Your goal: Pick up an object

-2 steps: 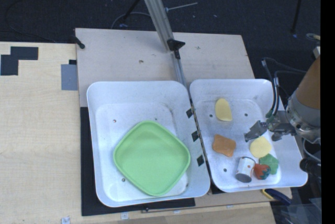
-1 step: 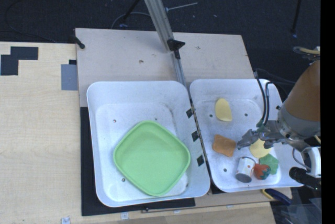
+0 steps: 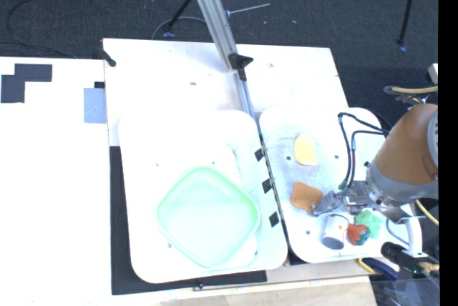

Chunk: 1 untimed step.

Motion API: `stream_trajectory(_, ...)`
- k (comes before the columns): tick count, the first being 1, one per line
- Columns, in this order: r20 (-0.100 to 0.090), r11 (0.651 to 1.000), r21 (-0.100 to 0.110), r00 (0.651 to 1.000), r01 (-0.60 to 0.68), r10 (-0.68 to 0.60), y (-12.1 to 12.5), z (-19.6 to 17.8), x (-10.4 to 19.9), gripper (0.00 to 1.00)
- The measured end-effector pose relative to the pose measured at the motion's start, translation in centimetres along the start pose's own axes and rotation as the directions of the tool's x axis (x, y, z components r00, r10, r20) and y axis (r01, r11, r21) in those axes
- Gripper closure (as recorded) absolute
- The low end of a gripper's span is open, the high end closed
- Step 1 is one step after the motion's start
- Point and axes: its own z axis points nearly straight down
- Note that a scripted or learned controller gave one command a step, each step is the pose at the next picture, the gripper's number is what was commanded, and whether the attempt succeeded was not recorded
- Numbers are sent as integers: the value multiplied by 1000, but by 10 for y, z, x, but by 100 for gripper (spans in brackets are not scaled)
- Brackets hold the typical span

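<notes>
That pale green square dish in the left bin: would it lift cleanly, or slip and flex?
The pale green dish lies flat in the left bin; its low, rounded rim probably gives a pincer little to bite. It looks thin and translucent, so likely light and somewhat flexible. Being wide, it may tilt if lifted by one edge.

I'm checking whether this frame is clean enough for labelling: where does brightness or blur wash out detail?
Camera view: the white bins are overexposed, so their rims blend into the bench; the pale green lid is low-contrast against the left bin; the gripper and small objects beside it look soft; the dark floor loses detail.
</notes>
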Motion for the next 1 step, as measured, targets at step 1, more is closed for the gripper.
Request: stream_trajectory(1, 0, 1000, -1, 1000, 0, 0, 0, 4, 0, 0)
